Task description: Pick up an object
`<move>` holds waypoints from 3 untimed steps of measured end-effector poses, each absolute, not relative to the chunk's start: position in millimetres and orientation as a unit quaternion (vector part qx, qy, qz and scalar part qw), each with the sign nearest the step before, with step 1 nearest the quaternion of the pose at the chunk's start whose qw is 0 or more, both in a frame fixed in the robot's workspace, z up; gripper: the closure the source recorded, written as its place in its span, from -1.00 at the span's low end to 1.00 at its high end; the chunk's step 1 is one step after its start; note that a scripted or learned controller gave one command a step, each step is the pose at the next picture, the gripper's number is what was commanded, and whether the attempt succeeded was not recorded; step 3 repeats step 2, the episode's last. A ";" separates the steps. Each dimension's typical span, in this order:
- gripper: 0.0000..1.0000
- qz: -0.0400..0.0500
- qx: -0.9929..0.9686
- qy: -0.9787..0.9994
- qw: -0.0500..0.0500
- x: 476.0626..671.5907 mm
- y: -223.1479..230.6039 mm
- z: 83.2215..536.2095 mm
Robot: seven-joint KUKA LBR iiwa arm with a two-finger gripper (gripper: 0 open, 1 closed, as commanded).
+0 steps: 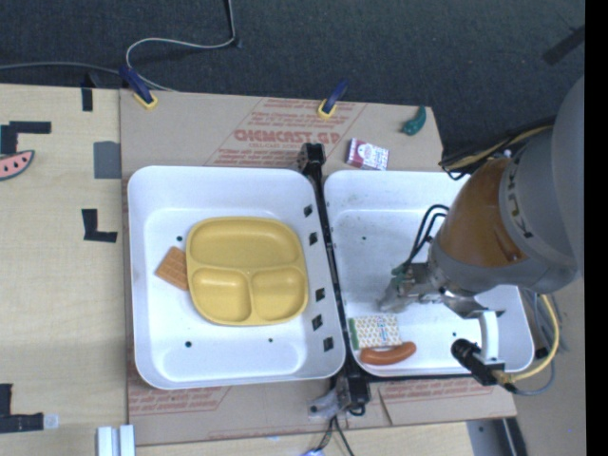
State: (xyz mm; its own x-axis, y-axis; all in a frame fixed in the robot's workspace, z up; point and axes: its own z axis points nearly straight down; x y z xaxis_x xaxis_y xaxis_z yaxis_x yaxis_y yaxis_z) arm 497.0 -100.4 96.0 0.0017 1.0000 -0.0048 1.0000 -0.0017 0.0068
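Note:
My gripper [399, 294] hangs low over the right bin [370, 207], left of its middle, just above the items at the bin's front. A small white patterned packet [376, 331] lies directly below the gripper. In front of the packet, a toy hot dog [388, 353] rests against the bin's front rim. In the left bin [152, 255] sits a yellow divided plate [249, 269], with a tan waffle-like piece [173, 268] tucked under its left edge. Nothing is visibly caught by the gripper.
The arm's orange band and grey body [494, 236] cover the right half of the right bin. A small red-and-white packet [366, 154] and a green item [414, 121] lie on the cardboard behind the bins. Black clips [312, 158] join the bins.

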 end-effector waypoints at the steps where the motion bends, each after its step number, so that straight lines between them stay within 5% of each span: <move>1: -1.00 0.001 0.708 0.707 0.004 496.9 -100.4 95.9; 2: 1.00 0.001 0.708 0.707 0.003 496.9 -99.9 105.1; 3: 1.00 0.001 0.708 0.707 0.003 496.9 -99.9 105.1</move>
